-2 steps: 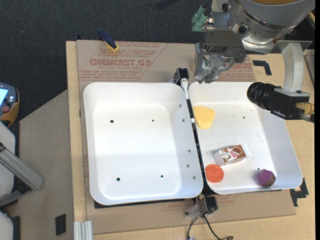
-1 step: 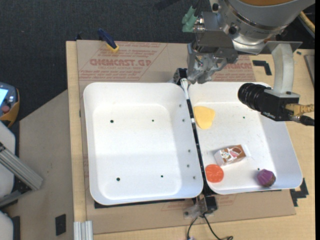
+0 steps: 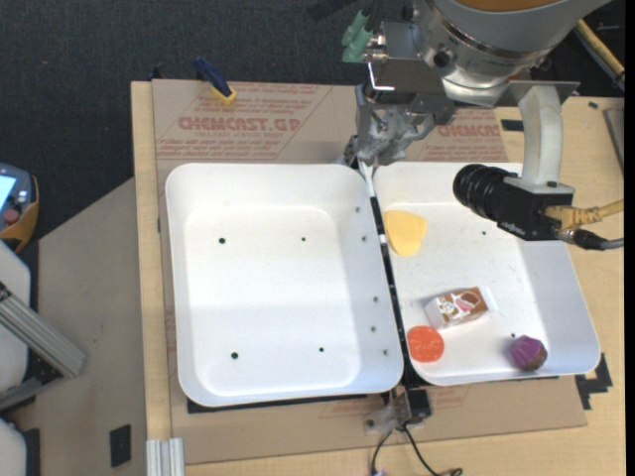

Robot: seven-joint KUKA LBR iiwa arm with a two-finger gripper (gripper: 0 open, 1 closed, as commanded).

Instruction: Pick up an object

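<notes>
Gripper (image 3: 375, 152) sits at the far edge of the bench, over the seam where the two bins meet, well above and behind the objects. You cannot tell its state from this view. Nothing shows in it.

All candidate objects lie in the right bin (image 3: 566, 296). Yellow piece (image 3: 406, 232) rests near the dividing rims, closest to the gripper. Small brown-and-white packet (image 3: 458, 306) lies mid-bin, tilted. Orange disc (image 3: 426, 343) sits just beside the packet toward the near rim, hard against the bin's inner slope. Purple lump (image 3: 528, 352) is at the near right corner, apart from the rest.

Judgement: the objects sit spread out, none touching, so you get clean access to any one. The yellow piece looks the shortest reach, but it lies flat and close to the wall, which may crowd one side of the grasp.

Left bin (image 3: 263, 286) shows bare floor with small dark dots.

Hard to read: a black cylindrical unit (image 3: 506, 202) on a white bracket overhangs the right bin's far side and hides the floor below it. The arm's upper body is cut off at the top. Packet print too small to read.
</notes>
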